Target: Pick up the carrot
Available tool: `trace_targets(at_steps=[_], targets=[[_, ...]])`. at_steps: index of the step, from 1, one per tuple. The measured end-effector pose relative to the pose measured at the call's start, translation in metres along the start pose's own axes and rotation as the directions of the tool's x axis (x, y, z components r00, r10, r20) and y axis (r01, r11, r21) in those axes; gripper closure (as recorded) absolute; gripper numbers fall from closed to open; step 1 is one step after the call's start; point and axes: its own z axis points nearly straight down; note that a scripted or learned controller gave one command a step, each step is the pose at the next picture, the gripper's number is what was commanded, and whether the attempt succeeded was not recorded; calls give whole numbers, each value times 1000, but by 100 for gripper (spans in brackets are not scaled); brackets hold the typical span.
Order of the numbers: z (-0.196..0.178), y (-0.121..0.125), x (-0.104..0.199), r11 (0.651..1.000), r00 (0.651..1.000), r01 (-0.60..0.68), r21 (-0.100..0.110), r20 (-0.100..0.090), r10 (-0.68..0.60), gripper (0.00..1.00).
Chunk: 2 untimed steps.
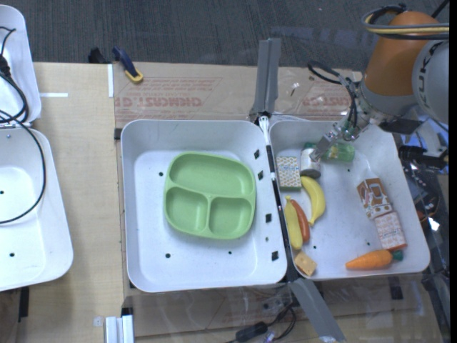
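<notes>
The carrot (371, 261) lies near the right bin's (410, 191) front right corner. The gripper (330, 146) hangs by the bin's back edge; its grip cannot be told.

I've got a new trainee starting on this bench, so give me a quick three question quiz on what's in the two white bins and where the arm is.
1. True or false: the orange carrot with the green top lies in the right-hand shallow white bin.
2. Multiple choice: what sits in the left-hand shallow white bin? A) a yellow plastic banana B) a light green three-compartment plate C) a brown printed carton
3. Fill in: the grey arm's gripper hovers near the ___ corner of the right-hand bin, away from the carrot.

Key:
1. True; it rests along the near edge.
2. B, the light green three-compartment plate.
3. Far left.
</notes>
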Motion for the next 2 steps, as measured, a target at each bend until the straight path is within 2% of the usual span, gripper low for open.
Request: trace_targets(at_steps=[1,2], targets=[[7,-57,-77,985,985,172,-1,4,-172,0],[-58,-68,-68,973,973,230,-2,6,-230,0]])
